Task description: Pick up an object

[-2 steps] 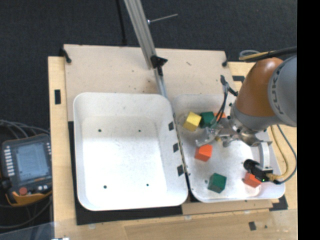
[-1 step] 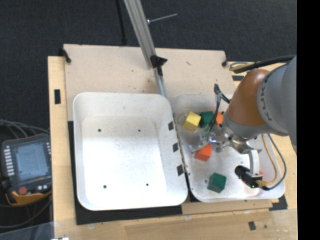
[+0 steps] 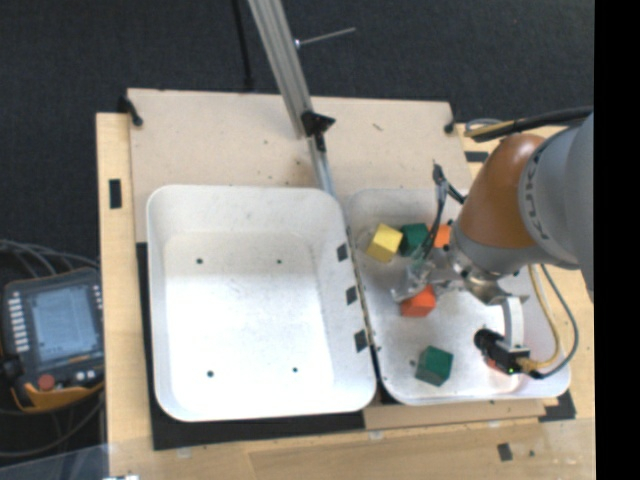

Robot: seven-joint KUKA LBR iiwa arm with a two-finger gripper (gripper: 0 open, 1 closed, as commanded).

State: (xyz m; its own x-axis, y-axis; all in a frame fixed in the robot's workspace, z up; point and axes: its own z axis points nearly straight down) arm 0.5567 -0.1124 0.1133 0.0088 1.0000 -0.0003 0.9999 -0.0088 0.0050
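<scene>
I see the table [image 3: 250, 138] as a pale wooden board, and on it two white bins side by side. The left bin [image 3: 170, 268] is the larger in my view, with a few dark specks on its floor. The right bin [image 3: 400, 393] sits touching it at 3 o'clock. The arm [image 3: 520, 203], grey with its orange band, comes in from 3 o'clock and hangs over the right bin's upper half. A slanted metal rail [image 3: 285, 58] runs from 12 o'clock down toward the seam between the bins.

The tool [image 3: 425, 278] is low in the right bin, at about 9 o'clock from the wrist. I cannot tell how far apart its parts stand, nor whether it has hold of anything; an orange block [image 3: 418, 303] lies right at its tip.

In that same bin, a yellow block [image 3: 384, 242] lies at 11 o'clock from the tool, with a green block [image 3: 415, 238] just beside it at 3 o'clock. Another green block [image 3: 434, 365] sits apart at 6 o'clock, near the bin's lower edge. A small orange piece [image 3: 441, 235] shows next to the upper green block.

At 9 o'clock, off the table, rests a handheld control pendant [image 3: 55, 328].
</scene>
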